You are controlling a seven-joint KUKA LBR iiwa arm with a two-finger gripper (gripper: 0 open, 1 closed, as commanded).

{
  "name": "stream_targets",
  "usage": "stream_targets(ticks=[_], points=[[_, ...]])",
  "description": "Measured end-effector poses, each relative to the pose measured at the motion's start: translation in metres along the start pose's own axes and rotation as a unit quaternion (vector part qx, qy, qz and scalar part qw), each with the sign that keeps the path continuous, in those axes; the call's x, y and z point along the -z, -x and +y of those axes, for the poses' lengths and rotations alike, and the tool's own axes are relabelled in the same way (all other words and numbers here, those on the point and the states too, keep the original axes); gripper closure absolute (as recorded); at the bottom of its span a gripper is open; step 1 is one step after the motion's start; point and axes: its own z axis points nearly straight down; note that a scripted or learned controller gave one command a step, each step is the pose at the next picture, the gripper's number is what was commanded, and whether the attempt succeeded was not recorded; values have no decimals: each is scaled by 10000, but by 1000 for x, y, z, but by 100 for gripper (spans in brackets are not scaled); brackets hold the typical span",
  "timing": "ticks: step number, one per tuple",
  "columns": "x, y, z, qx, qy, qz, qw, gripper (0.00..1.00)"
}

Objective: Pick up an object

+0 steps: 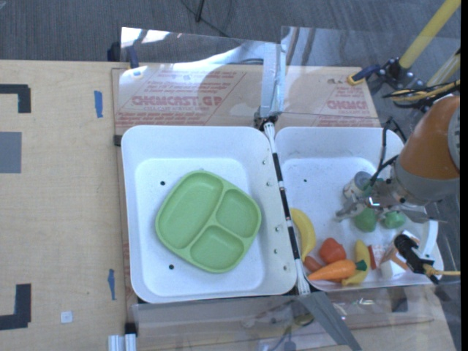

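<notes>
1. Arm enters from the right edge of the frame, above the right bin.
2. Gripper sits low in the right bin, just right of its middle; whether it is released or clenched cannot be told.
3. Green object lies just below the gripper, another to its right.
4. Banana, red pepper and carrot lie along the bin's lower left.
5. Left bin holds a green divided plate at its centre.
</notes>
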Motion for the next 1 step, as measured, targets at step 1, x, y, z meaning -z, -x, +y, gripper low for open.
stream_targets(ticks=[1], points=[[7,2,0,-11,-3,-16,10000,100]])
